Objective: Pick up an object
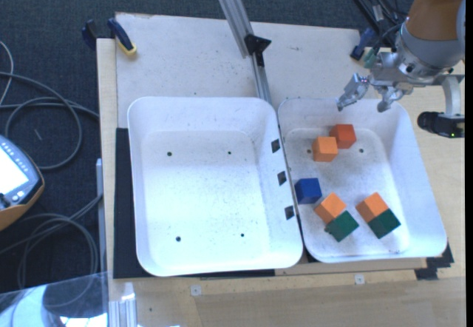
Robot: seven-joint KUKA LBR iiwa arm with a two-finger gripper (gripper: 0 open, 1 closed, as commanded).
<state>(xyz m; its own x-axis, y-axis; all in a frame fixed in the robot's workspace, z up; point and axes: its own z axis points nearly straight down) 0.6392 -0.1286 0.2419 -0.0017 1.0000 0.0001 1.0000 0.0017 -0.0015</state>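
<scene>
The gripper point(367, 97) hung with its two fingers spread apart and nothing between them, one fingertip point(347, 101) toward the middle of the bench and the other over the far rim of the right bin point(423, 192). It touched no block and sat above that bin's far edge, with bare white floor below and in front of it. The nearest blocks were a red-orange block point(344, 135) and an orange block point(324, 149), touching each other near the far middle of the right bin, a little way in from the gripper and clear of the walls. Further toward the near side, a blue block point(308, 189) lay close to the bin's left wall, just beside the black clips on the seam between the bins. Next to it an orange block point(330, 206) rested against a dark green block point(341, 226), and beside that pair a second orange block point(372, 206) sat against a second green block point(384, 223); these four crowded the near part of the bin, close to its near rim. Open floor remained along the right wall of that bin and between the far pair and the near cluster. The left bin point(140, 170) lay alongside, its floor showing only specks. A slanted metal rail point(235, 4) crossed the far bench point(185, 59) down to the seam. The arm point(436, 15) came in from the right, grey with an orange band.
</scene>
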